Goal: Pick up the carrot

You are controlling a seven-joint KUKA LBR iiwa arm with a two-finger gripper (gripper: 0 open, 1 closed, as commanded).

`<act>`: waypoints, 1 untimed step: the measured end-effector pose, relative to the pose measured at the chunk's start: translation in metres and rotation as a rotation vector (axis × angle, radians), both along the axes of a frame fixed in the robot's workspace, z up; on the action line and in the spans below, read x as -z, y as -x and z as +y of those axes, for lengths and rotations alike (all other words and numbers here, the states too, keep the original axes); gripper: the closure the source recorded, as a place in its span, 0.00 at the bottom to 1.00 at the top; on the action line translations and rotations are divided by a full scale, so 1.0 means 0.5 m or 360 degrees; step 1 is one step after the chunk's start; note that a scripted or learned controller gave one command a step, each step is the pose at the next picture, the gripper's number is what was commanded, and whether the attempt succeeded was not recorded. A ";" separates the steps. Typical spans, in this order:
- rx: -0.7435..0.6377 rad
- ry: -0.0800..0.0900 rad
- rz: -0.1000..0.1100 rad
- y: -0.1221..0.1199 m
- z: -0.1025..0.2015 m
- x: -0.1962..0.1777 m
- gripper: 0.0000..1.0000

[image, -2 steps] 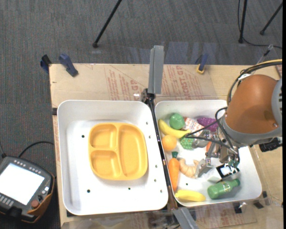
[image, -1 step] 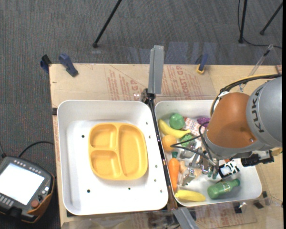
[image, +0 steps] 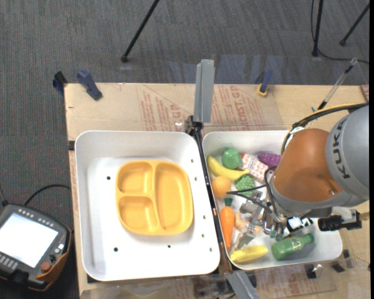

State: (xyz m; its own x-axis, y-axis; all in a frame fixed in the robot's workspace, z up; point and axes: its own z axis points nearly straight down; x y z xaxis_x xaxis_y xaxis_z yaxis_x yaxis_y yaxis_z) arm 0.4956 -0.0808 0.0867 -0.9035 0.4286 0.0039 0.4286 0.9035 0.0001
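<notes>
Currently my jaws point(image: 257, 220) hang low over the right bin point(image: 334, 246), with the carrot point(image: 227, 227) just to their left in the camera view, close against the bin's left wall. The carrot lies flat, its long axis running near-to-far, green top at the far end, orange tip toward the near edge. I judge that a grasp calls for a short shift left and jaws set across that axis.

I cannot tell whether my jaws are spread or pressed together: the metal parts blur together with cabling, and my orange wrist band point(image: 302, 167) covers what lies behind. Nothing shows pinched between them.

Neighbours crowd the carrot: an orange fruit point(image: 220, 185) just beyond its top, a banana point(image: 224, 169) farther off, a yellow piece point(image: 249, 253) near its tip.
</notes>
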 end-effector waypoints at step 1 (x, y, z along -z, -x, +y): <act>0.0092 0.0009 -0.0031 0.030 0.000 -0.008 0.00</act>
State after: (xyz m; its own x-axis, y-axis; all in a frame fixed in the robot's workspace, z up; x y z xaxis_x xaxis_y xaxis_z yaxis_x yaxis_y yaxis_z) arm 0.4807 -0.0807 0.0906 -0.8770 0.4802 -0.0158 0.4802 0.8771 0.0039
